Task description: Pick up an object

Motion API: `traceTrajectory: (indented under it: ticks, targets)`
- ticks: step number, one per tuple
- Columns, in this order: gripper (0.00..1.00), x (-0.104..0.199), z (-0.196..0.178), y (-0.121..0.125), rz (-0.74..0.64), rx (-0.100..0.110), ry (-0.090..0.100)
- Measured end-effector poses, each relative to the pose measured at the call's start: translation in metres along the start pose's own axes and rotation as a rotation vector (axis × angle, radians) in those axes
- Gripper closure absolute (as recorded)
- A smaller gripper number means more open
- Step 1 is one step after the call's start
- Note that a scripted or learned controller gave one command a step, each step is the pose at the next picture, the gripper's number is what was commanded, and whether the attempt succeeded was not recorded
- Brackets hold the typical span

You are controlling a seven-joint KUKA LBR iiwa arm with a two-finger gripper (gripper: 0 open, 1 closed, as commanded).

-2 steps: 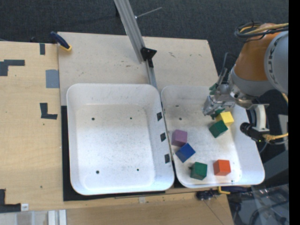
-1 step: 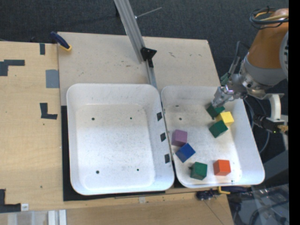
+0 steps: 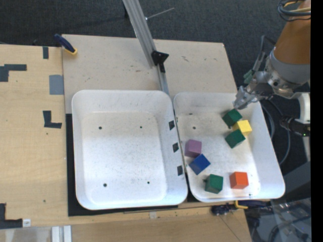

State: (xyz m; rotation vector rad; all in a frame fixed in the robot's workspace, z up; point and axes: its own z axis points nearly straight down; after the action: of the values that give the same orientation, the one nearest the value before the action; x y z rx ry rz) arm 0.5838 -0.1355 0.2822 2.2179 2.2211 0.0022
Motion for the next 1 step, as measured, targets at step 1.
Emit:
traceTrajectory:
  ticks: [1]
  targets:
    - [1.00,0.0476,0.0062,-0.0238,-0.003,0.005,0.002]
